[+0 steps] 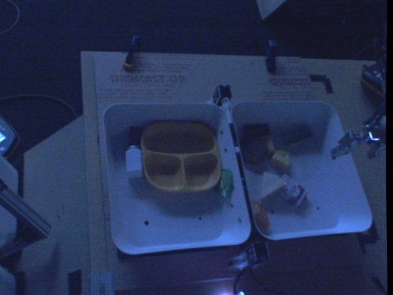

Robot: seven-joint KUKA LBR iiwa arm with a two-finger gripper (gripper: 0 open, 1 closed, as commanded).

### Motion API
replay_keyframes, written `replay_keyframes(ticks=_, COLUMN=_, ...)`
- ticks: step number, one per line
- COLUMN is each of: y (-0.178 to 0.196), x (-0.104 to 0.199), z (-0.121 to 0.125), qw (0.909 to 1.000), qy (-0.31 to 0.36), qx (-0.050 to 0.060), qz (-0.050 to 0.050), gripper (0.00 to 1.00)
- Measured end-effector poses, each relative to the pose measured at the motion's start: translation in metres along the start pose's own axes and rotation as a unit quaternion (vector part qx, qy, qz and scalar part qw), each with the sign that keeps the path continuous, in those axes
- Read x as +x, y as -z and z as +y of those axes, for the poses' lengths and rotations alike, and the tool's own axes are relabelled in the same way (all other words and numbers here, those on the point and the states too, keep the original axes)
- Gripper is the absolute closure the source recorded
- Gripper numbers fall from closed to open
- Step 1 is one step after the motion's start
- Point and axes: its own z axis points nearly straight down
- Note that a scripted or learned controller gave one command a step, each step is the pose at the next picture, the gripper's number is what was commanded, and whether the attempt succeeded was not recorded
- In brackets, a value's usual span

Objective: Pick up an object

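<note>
1. The left bin (123, 226) is sitting beside the right bin (344, 183), the two touching along their shared rims; the right bin serves as the landmark here, since the arm is coming in on its side.
2. The yellow divided tray (181, 155) is lying in the left bin, well apart from the right bin's far wall. It is wide and shallow, so I judge it a poor target for a two-finger pinch.
3. The gripper (351, 141) is hovering over the right bin's outer rim, with nothing between its prongs. In this dim light I cannot tell whether it is spread or closed.
4. The dark block (255, 143) is lying in the right bin's upper left part, near the dividing rim.
5. The white wedge-shaped piece (271, 186) is resting near the right bin's middle, touching smaller items.
6. The small yellow cube (281, 160) is sitting just beside the dark block, toward the bin's middle. It is probably the easiest pick: compact, with flat sides.
7. Doing this step well is likely meaning travelling inward from the rim, centring over the cube, descending straight, and avoiding the crowded neighbours.
</note>
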Motion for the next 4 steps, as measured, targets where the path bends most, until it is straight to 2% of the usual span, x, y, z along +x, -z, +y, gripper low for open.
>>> replay_keyframes(ticks=1, y=0.007, x=0.001, z=0.003, qw=1.0000, qy=0.002, qx=-0.006, qz=-0.002, gripper=0.00)
replay_keyframes(ticks=2, y=-0.050, x=0.000, z=-0.007, qw=1.0000, qy=0.002, qx=-0.003, qz=0.000, gripper=0.00)
replay_keyframes(ticks=3, y=-0.114, x=0.000, z=-0.005, qw=1.0000, qy=0.002, qx=-0.003, qz=0.000, gripper=0.00)
replay_keyframes(ticks=4, y=-0.164, x=0.001, z=-0.002, qw=1.0000, qy=0.001, qx=-0.008, qz=0.000, gripper=0.00)
